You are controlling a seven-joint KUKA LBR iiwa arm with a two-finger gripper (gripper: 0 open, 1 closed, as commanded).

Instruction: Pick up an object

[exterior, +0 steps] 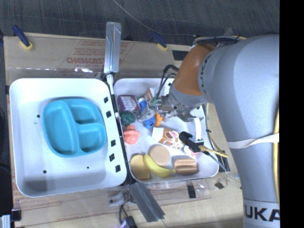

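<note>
My gripper (154, 110) is down in the right bin (135, 85), reaching from the right under the orange wrist band. Its tips sit among a cluster of small toys: a blue piece (149, 123) with an orange piece (158, 118) just below them, and a purple packet (128, 102) and a dark green round object (127, 118) to the left. Whether anything is between the fingers is hidden by the clutter.
The right bin also holds a pink object (131, 136), a banana (156, 167), a tan round piece (159, 155), a brown bun (185, 165) and a brown-white packet (169, 137). A blue divided tray (74, 126) lies in the left bin (28, 170).
</note>
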